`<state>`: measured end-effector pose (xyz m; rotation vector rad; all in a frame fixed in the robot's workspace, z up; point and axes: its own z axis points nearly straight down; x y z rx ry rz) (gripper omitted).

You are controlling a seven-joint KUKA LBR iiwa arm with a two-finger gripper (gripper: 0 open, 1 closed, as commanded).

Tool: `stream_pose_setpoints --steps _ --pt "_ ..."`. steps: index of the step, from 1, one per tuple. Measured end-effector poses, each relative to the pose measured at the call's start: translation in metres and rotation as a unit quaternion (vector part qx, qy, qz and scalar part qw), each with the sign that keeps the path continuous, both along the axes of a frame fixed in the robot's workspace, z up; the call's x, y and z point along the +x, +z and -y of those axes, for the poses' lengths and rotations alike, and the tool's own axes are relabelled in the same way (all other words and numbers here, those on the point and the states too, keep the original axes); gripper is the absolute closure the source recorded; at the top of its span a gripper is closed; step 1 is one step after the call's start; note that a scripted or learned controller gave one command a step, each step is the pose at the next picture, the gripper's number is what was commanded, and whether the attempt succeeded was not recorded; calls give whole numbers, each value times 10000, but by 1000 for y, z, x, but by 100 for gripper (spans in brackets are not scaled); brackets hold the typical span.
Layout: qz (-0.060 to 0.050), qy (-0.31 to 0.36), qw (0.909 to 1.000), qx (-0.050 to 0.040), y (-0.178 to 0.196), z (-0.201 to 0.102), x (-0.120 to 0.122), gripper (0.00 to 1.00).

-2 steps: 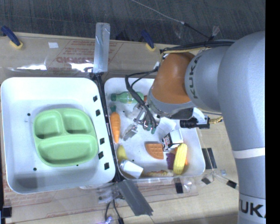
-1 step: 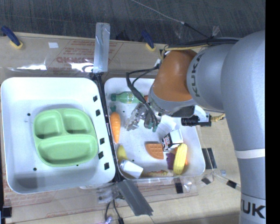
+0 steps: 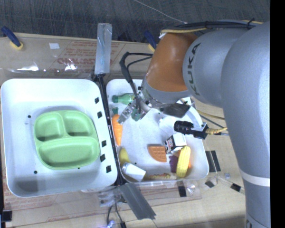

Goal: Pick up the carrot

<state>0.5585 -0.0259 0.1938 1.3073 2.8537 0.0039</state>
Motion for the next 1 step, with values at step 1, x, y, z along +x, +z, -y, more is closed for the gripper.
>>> stream_pose_setpoints --steps 1 --pt "-40 -427 9991 0 -3 -41 -64 100"
